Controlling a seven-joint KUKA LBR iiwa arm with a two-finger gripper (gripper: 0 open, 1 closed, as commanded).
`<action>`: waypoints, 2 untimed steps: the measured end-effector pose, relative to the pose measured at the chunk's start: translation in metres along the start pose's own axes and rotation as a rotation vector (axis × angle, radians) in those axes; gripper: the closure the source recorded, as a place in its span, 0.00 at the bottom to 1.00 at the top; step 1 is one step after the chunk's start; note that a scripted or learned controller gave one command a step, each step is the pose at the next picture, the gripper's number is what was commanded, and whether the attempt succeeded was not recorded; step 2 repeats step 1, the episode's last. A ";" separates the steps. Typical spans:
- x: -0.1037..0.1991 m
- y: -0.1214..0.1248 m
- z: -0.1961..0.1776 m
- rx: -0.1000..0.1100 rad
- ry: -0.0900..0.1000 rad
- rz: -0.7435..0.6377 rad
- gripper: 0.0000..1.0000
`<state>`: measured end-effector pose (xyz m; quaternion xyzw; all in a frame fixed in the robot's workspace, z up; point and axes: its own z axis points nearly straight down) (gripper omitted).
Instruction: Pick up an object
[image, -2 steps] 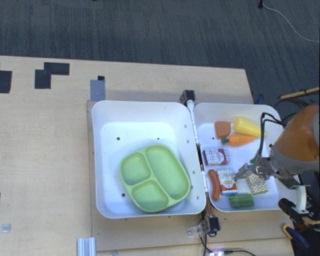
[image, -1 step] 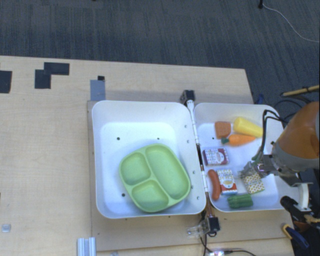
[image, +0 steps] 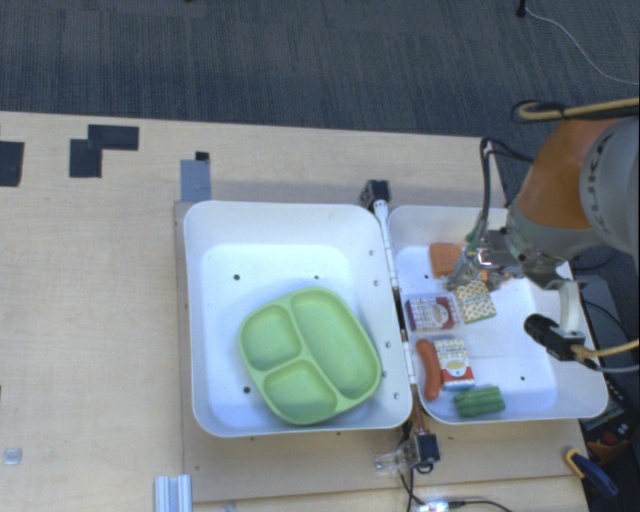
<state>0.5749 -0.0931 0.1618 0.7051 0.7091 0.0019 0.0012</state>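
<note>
My gripper (image: 478, 264) hangs low over the back of the right bin (image: 530, 395), between an orange piece (image: 442, 258) on its left and a small yellow patterned packet (image: 475, 301) just in front of it. Nothing shows as held. Toward the bin's left side lie a brown-and-white packet (image: 432, 313), a red sausage (image: 430, 370), a small white-and-orange carton (image: 455, 363) and a green toy vegetable (image: 478, 401).
The left bin (image: 215, 300) holds a green divided plate (image: 310, 355). A ridge (image: 392, 290) separates the two bins. The grey arm with its orange band (image: 560, 185) comes in from the right, above the right bin's back corner.
</note>
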 end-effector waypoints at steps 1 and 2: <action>0.067 -0.046 -0.055 0.002 0.001 -0.001 1.00; 0.067 -0.046 -0.055 0.002 0.001 -0.001 1.00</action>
